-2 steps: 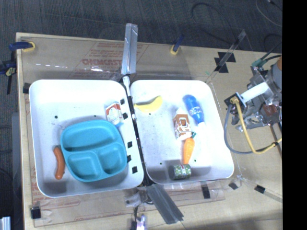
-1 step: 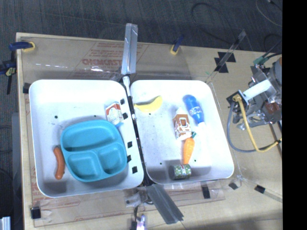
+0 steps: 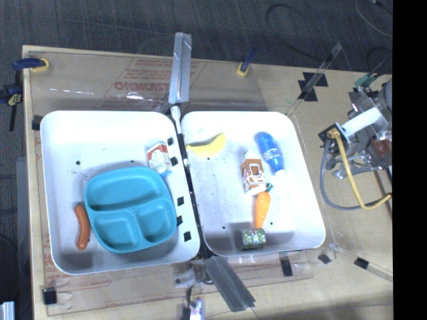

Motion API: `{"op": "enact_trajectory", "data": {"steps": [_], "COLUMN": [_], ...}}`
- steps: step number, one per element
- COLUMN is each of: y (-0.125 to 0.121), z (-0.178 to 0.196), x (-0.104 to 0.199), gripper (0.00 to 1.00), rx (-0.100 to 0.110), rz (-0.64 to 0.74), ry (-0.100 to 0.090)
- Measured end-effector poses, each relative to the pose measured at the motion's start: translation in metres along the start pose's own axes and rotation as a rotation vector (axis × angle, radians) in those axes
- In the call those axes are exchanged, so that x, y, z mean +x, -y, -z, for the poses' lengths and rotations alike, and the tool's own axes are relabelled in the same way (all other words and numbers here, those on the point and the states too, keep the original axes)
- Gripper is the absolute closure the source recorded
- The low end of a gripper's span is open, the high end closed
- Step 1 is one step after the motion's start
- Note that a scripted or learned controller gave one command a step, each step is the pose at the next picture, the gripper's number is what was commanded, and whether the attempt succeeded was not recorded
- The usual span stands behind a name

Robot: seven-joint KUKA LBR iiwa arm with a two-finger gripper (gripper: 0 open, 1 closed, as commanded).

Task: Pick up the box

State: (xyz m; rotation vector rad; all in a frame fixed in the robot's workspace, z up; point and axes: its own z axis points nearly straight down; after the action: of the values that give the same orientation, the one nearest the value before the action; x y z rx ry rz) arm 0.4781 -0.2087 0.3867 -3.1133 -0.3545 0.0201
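A small orange-and-white box [image 3: 253, 175] lies in the middle of the right bin [image 3: 300, 179], between a blue bottle [image 3: 269, 151] and an orange carrot [image 3: 261, 209]. A second small carton, red and white [image 3: 158, 157], leans near the right wall of the left bin [image 3: 53, 152], just above a blue divided plate [image 3: 130, 209]. Arm hardware with a white block and yellow hose [image 3: 360, 145] sits at the right edge, outside the bins and well away from both boxes.
The right bin also holds a yellow banana [image 3: 208, 144] at the back left and a green can [image 3: 253, 239] at the front. A brown sausage [image 3: 82, 225] lies left of the plate. A metal divider [image 3: 181, 72] runs between the bins.
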Motion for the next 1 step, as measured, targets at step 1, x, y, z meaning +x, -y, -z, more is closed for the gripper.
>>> {"op": "enact_trajectory", "data": {"steps": [1], "y": [0.0219], "z": [-0.0091], "x": [0.0429], "gripper": [1.0], "rx": [-0.008], "rz": [-0.017], "ry": [-0.009]}}
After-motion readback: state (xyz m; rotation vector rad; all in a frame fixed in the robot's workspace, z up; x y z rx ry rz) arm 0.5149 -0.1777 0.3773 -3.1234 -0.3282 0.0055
